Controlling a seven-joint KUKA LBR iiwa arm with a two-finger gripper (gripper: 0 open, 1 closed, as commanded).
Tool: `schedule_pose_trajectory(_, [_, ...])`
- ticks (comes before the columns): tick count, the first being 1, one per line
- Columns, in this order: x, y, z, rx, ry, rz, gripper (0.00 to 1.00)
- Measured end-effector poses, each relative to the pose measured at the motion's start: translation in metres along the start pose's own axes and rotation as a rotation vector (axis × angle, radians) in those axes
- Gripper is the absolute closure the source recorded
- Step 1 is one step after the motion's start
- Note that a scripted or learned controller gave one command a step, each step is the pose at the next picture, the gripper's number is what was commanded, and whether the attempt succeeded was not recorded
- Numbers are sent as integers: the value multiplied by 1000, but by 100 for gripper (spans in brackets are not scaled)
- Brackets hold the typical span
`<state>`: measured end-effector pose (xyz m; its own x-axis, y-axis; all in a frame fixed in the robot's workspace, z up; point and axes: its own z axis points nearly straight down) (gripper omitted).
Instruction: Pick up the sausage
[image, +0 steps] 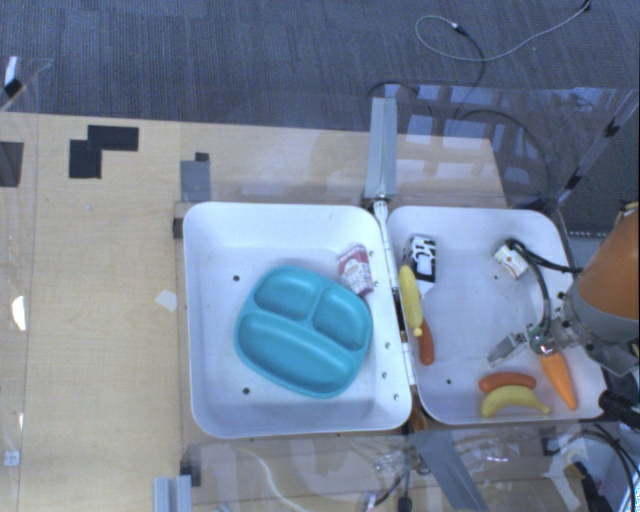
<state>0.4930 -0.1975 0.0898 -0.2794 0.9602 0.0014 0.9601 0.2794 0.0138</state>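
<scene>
I see the sausage lying loose in the right bin, touching the banana beside the carrot. The gripper hangs just above it; its fingers grasp nothing, apparently released for descent.

The arm enters at the right edge of the frame, a little below mid-height. Its orange band bulges as a rounded mass against that edge, with the grey wrist section just beneath it. From there the pincer reaches toward the left and slightly downward, ending in a pale metallic tip in the lower right part of the frame. A dark cable loops from the wrist up and over to the left. Whether the tip is parted or closed is too small to tell.
</scene>
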Motion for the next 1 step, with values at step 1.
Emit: schedule_pose_trajectory(1, [55,19,0,-2,-9,-56,0])
